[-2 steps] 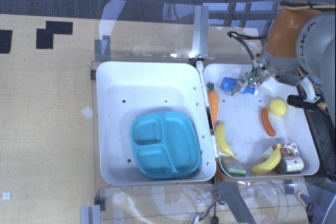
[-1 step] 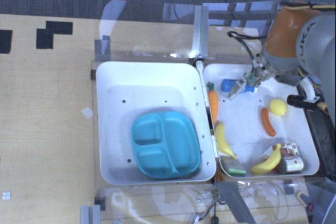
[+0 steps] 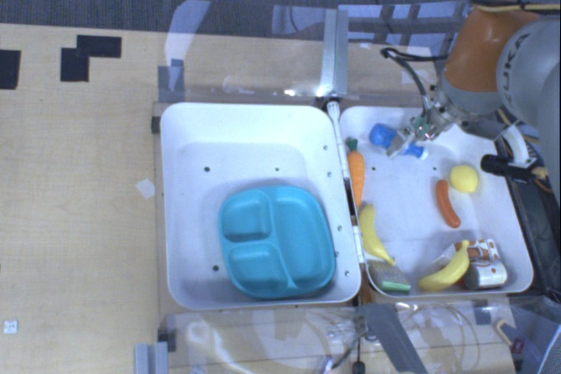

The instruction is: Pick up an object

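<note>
My gripper [image 3: 410,142] hangs over the back of the right bin [image 3: 513,215], right beside a small blue object [image 3: 383,136] and touching or nearly touching its right side. Whether the blue object is held I cannot tell. Lying loose in the same bin are an orange carrot [image 3: 355,167], a red sausage [image 3: 448,203], a yellow lemon [image 3: 465,179], two bananas [image 3: 375,236] [image 3: 445,271] and a small can [image 3: 485,265].
A blue divided plate [image 3: 276,242] lies in the left bin [image 3: 188,188]. A metal divider [image 3: 344,179] separates the bins. A greenish flat piece [image 3: 392,281] rests at the right bin's front edge. The arm's grey and orange body [image 3: 491,48] hangs over the back right corner.
</note>
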Tool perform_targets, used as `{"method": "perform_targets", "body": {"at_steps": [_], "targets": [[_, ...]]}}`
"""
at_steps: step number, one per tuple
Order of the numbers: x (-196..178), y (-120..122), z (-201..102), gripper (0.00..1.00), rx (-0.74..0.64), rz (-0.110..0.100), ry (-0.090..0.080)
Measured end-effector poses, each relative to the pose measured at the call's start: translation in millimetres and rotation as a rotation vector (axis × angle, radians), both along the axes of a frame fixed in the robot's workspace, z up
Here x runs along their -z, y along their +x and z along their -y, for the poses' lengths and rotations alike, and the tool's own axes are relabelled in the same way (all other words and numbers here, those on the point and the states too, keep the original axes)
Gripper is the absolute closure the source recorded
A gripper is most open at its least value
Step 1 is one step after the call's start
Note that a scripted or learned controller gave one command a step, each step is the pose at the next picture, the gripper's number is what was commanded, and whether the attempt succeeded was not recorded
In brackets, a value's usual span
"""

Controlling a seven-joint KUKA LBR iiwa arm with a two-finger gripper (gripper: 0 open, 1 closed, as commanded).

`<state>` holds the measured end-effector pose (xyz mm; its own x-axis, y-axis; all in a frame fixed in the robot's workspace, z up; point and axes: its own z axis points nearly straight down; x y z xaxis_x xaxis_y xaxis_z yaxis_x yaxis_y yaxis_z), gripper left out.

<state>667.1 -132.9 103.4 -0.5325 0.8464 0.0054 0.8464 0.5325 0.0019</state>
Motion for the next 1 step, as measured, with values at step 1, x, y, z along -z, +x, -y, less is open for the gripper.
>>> {"method": "perform_targets", "body": {"at_steps": [1], "targets": [[7.1, -3.1, -19.6, 1.0, 0.273, -0.027, -0.011]]}}
